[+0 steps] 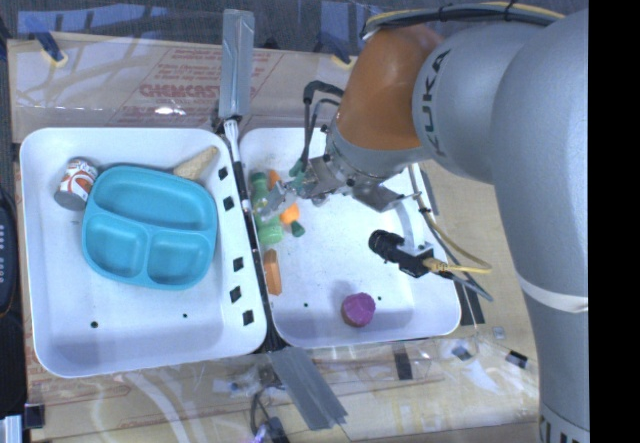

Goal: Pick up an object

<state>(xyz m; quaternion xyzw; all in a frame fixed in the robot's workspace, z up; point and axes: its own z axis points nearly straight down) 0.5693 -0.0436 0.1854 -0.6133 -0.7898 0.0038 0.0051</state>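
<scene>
One gripper (300,181) is hovering over green and orange bits (272,221) in the right bin (430,316); its grasp I cannot tell. "KUKA" is showing on the arm (470,81) above it. Farther left, a blue tray (150,226) is lying in the left bin (60,331).

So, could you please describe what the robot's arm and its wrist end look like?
The arm is bulky, rounded and light grey, with a glossy orange band above the wrist and "KUKA" lettered in dark characters beside it. Yellow and black cables run along its upper side. The gripper is a compact grey metal assembly with dark hoses looping into it.
</scene>
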